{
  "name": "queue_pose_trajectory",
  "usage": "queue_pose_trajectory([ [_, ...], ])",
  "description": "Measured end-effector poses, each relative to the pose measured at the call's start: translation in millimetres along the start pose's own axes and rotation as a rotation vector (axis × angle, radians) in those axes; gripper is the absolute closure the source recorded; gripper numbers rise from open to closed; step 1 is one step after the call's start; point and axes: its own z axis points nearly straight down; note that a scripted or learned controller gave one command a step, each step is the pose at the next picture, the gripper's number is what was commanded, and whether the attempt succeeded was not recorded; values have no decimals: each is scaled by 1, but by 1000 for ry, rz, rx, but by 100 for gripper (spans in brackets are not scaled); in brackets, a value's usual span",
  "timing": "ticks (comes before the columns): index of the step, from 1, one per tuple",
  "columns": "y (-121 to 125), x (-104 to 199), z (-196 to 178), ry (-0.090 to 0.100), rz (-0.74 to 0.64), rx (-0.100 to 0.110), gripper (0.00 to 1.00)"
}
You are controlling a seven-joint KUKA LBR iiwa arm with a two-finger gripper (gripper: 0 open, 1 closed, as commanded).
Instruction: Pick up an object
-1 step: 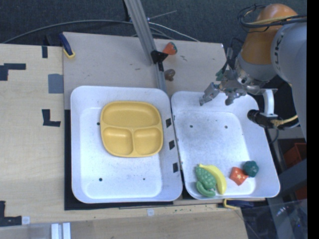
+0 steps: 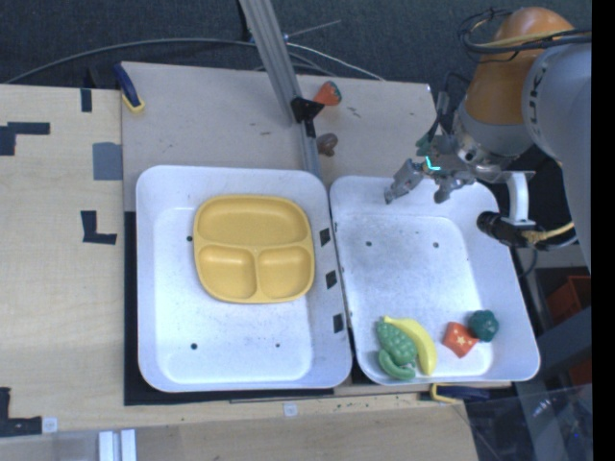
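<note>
On the desk (image 2: pixel 221 113) two shallow white bins sit side by side. The left bin (image 2: pixel 163 353) carries a yellow divided plate (image 2: pixel 255 248), lying flat in the bin's upper half, with one long compartment at the top and two smaller ones below. The right bin (image 2: pixel 423 257) holds its things in the near right corner: a yellow banana (image 2: pixel 420 339) lying against a green bumpy vegetable (image 2: pixel 394 342), and just beside them a small red piece (image 2: pixel 459 339) touching a dark green round piece (image 2: pixel 483 325). The rest of that bin's floor shows a grey speckled scuffing. The grey arm (image 2: pixel 557 75), with its orange band (image 2: pixel 509 56), reaches in from the right, and the gripper (image 2: pixel 423 188) hangs over the far rim of the right bin, well apart from the cluster of food items. Its two fingers (image 2: pixel 399 188) stand apart with nothing between them. A slanted metal bar (image 2: pixel 274 46) crosses the desk behind the bins, and a small orange object (image 2: pixel 329 92) lies near its foot.
</note>
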Motion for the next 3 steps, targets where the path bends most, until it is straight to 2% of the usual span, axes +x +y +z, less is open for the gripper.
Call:
queue_pose_trajectory([
  [2, 9, -10, 114, -1, 1, 6, 0],
  [3, 8, -10, 114, -2, 1, 1, 0],
])
